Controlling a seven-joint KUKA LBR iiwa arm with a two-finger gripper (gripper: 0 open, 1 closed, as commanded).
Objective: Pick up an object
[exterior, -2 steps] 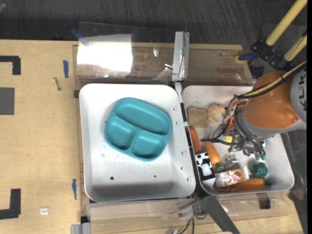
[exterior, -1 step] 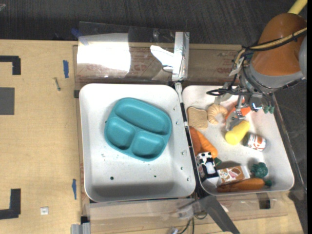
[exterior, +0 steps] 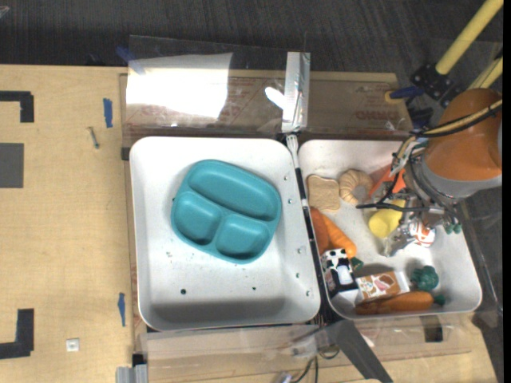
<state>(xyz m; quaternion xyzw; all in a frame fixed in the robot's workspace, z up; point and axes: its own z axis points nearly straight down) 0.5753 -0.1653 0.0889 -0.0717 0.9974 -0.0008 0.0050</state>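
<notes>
No text is legible; the small carton in the right bin bears print too blurred to read

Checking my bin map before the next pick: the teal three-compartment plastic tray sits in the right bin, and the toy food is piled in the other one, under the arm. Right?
Not quite. The camera view shows the teal three-compartment plastic tray in the left white bin. The toy food, such as the long orange carrot, is piled in the right white bin, under the arm.

Even, bright overhead light, glare on the clear sheet behind the bins, and perhaps slightly soft focus throughout.
</notes>
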